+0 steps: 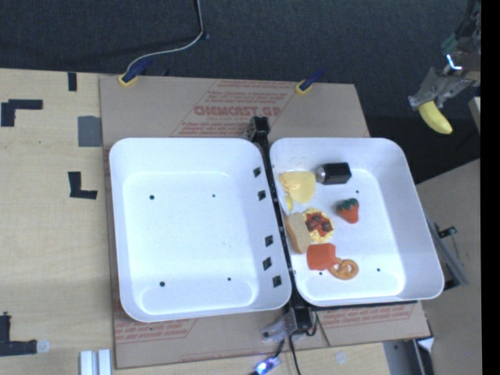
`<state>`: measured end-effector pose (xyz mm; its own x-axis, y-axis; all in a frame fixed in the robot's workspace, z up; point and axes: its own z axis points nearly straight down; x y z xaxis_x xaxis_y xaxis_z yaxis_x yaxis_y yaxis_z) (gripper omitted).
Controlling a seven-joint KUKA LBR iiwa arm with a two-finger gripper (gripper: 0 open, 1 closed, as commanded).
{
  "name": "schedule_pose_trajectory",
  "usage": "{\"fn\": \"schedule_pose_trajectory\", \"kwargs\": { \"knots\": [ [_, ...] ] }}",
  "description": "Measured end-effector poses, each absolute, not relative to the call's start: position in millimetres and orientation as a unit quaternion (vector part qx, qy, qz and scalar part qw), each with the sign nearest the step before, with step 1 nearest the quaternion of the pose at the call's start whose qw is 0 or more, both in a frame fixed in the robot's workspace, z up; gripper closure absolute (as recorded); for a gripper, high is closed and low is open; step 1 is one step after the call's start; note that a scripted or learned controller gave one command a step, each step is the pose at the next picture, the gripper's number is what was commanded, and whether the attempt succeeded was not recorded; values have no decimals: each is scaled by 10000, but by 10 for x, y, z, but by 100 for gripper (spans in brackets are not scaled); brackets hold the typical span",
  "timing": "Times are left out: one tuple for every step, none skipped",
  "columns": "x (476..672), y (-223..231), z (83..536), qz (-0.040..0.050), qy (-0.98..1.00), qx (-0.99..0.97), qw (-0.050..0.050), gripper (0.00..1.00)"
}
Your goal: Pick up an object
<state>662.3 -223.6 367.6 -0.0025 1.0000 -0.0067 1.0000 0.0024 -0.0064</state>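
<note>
While our claw hangs high at the upper right of the camera view, outside both bins and over the dark floor, a yellow toy banana sits just under it, touching its tips and seemingly pinched between them. The fingers read as pressed in on the fruit's upper end, with the rest of the banana angling down and away below the claw. We judge the pick as good as made, though the grip looks shallow. The banana is likely light, hollow plastic, stiff and smooth, so it could swivel or slip if held by one end; a hold across its thicker middle would be safer. Well below and left of the claw lies the right bin, which bears the other candidates: a black block, a pale yellow lump of toy food, a toy strawberry, a tan bread slice with a small pizza piece touching it, a red cup and a pretzel just beside the cup. All look small, rigid and light. Farther left of the claw, past the divider, is the left bin. Both bins rest on a cardboard sheet.
</note>
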Motion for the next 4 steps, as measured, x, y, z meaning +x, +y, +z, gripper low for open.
{"fn": "schedule_pose_trajectory", "kwargs": {
  "knots": [
    [6628,-2234,3762,-59,7083,7059,1,100],
    [6634,-2233,3848,-70,7083,7058,2,100],
    [6640,-2231,3935,-81,7085,7057,4,100],
    [6646,-2229,4023,-92,7086,7055,6,100]
  ]
}}
